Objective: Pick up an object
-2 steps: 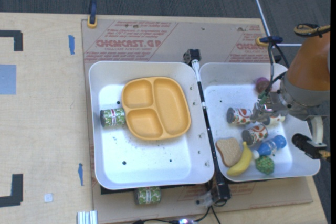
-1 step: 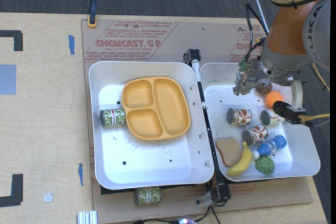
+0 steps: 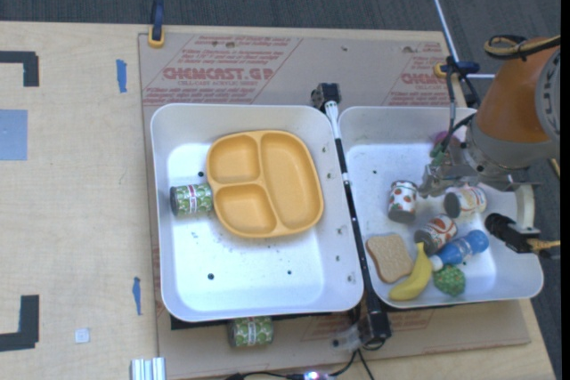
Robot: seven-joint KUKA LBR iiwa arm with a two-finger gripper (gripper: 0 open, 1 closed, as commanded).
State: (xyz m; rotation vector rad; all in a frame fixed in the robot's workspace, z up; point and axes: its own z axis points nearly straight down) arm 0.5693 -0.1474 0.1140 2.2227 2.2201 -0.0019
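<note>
Toy foods, among them a bread slice [image 3: 388,254] and banana [image 3: 412,278], are seen in the right bin [image 3: 378,133]; the gripper [image 3: 443,181] is lowered above them, its grip undeterminable.

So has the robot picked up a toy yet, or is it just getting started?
Nothing looks picked up yet. The end effector is low over the right bin, close to the small toys there, but I can't see anything between its fingers. The bread slice, banana and blue bottle lie in the bin. Left to do: grab one and lift it out.
</note>
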